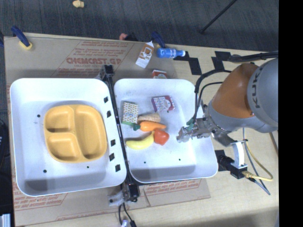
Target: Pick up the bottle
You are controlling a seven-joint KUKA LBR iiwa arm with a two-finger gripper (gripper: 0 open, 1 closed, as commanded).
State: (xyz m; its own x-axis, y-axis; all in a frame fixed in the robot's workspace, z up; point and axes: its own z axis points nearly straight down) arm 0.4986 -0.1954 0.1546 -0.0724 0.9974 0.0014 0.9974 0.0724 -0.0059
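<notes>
Bottle (170,53): blue, lying on its side on the bench beyond the far rim of the right bin (203,167), outside it. Gripper (185,134): low over the right bin's right side, near the right wall; finger spread cannot be made out, nothing seen held. Bare bin floor separates it from the tomato (161,136), banana (140,143) and carrot (152,126) towards the bin's centre. A purple packet (162,103) lies nearer the far rim.

Yellow tray (75,131) in L bin (23,126); banana (140,143), carrot (152,126) in R.
</notes>
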